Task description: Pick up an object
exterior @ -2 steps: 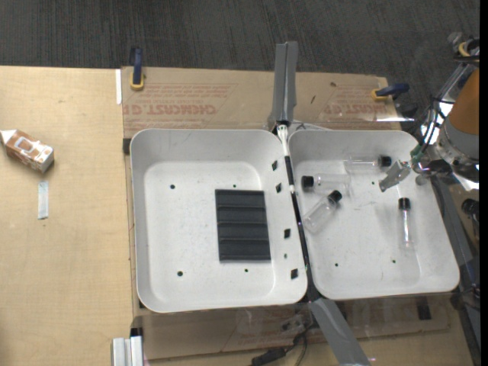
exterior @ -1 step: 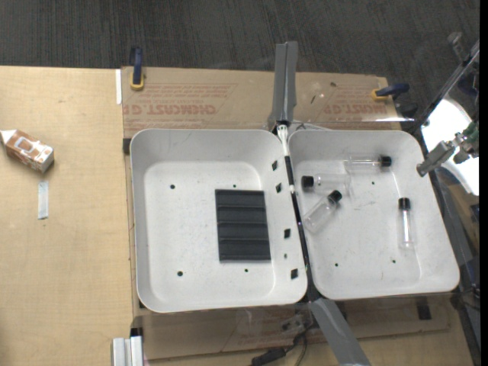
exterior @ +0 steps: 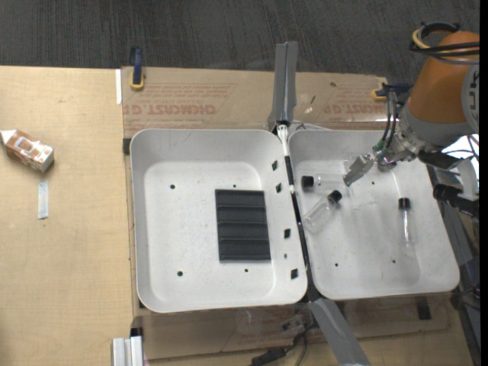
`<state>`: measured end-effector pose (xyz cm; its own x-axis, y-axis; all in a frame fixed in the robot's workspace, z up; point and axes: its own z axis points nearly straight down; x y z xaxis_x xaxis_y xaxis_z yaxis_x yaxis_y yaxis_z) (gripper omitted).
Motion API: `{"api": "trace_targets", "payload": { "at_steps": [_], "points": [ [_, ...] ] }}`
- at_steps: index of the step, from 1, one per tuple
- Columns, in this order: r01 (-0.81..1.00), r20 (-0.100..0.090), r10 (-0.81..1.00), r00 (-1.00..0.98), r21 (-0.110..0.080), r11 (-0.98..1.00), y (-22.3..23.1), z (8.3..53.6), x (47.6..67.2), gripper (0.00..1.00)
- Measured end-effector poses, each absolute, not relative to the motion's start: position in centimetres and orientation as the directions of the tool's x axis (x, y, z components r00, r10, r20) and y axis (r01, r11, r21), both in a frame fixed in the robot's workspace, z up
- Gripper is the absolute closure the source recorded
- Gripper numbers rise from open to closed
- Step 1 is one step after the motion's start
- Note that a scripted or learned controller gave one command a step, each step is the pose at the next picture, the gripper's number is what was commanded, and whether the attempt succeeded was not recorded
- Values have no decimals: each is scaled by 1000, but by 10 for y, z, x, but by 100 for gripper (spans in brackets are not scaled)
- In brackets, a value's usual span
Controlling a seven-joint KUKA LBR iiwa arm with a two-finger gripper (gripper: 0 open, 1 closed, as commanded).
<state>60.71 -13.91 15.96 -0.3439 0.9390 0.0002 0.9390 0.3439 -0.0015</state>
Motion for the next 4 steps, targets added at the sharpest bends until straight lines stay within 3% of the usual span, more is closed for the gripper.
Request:
{"api": "trace_targets", "payload": {
  "at_steps": [1, 2, 3, 4],
  "points": [
    [947, -2, 947, -321, 1, 321, -124, 105, 650, 0],
    [919, -1, 919, -395, 0, 395, -152, 163, 592, 0],
    [794, -4, 794, -608, 2, 608, -202, 262, 624, 0],
    [745, -3, 745, -667, 1, 667, -222, 409, 647, 0]
  ]
}}
